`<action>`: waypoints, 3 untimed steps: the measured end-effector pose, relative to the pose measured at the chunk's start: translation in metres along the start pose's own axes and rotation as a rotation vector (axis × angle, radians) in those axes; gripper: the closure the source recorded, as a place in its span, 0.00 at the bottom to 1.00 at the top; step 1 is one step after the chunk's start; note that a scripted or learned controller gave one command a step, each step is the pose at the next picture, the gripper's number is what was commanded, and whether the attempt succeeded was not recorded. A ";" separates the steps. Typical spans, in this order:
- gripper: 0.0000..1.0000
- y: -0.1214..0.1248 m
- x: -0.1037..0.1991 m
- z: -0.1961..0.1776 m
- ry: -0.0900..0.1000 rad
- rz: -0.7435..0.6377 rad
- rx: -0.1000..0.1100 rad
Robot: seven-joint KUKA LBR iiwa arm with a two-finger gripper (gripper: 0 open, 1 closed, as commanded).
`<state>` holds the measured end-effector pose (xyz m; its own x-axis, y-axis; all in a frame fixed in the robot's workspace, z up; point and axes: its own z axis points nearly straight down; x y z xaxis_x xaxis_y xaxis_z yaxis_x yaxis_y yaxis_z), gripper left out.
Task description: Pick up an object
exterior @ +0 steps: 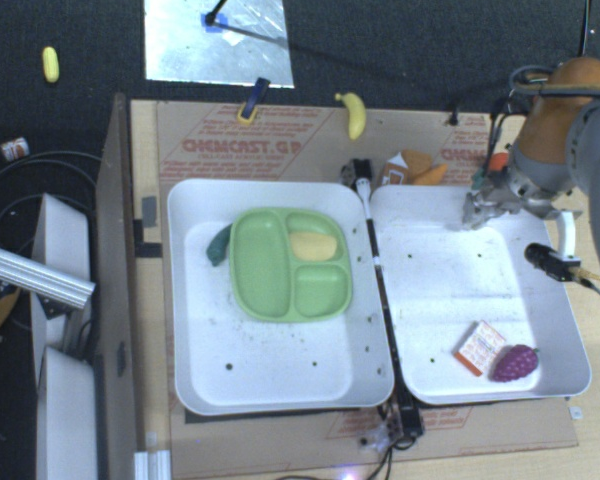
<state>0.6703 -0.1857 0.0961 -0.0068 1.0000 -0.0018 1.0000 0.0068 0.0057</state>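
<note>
A purple grape bunch [514, 363] and a small orange-and-white packet [480, 347] lie touching in the near right corner of the right bin [430, 298], the likeliest objects for picking, while the robot's gripper [476, 211] hangs low over that bin's far edge, well apart from both. From here it is impossible to tell how the gripper stands, and nothing can be seen in its hold. The grey arm [570, 138], with its orange band, reaches in from the right. In the left bin [210, 368] sits a green divided tray [270, 278] with a pale yellow item [314, 243] in its upper right compartment; a dark green piece [218, 245] rests just beside the tray's left rim. On the cardboard beyond the bins lie a yellow banana [354, 115] and an orange object [420, 171]. A second small yellow piece [50, 64] lies on the dark floor at far left.
</note>
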 end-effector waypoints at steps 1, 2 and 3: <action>0.00 0.000 0.000 0.000 -0.001 -0.001 0.000; 1.00 0.001 0.000 -0.011 -0.002 -0.003 -0.004; 0.00 0.001 0.000 -0.011 -0.002 -0.004 -0.003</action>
<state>0.6713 -0.1859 0.1072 -0.0106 0.9999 -0.0040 0.9999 0.0107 0.0087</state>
